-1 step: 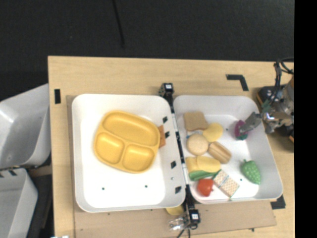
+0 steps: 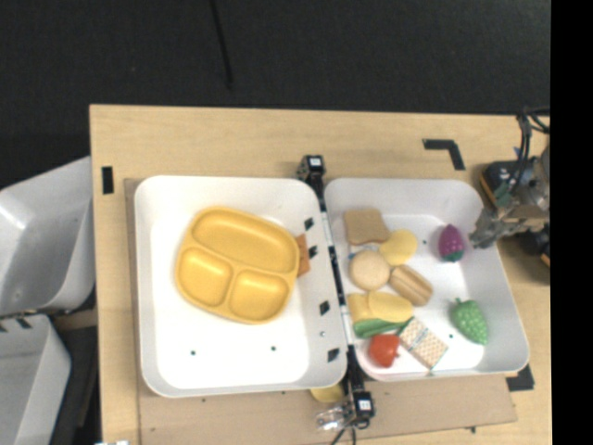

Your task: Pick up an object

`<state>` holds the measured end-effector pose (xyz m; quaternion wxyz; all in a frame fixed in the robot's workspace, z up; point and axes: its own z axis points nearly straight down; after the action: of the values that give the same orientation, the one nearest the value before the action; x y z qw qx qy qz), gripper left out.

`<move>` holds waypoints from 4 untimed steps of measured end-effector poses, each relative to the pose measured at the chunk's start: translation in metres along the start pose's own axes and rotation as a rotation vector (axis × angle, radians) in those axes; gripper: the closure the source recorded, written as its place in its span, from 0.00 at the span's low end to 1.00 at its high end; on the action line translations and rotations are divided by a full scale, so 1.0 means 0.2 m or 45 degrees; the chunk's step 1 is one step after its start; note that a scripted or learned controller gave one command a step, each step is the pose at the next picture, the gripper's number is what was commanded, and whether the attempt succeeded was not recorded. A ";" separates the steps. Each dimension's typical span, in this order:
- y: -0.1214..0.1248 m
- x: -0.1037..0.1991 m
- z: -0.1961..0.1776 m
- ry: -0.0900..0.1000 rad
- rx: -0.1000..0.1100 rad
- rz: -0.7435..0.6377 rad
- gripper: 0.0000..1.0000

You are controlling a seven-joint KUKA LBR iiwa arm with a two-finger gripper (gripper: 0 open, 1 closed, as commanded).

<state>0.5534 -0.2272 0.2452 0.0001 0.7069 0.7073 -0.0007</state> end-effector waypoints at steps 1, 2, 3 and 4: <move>0.10 0.22 0.52 0.006 0.011 -0.006 1.00; 0.11 0.25 0.39 0.001 0.006 0.002 1.00; 0.21 0.79 0.21 0.006 -0.005 -0.014 1.00; 0.01 1.06 0.10 0.005 0.002 -0.008 1.00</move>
<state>0.5554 -0.0151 0.2247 -0.0019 0.7046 0.7096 0.0000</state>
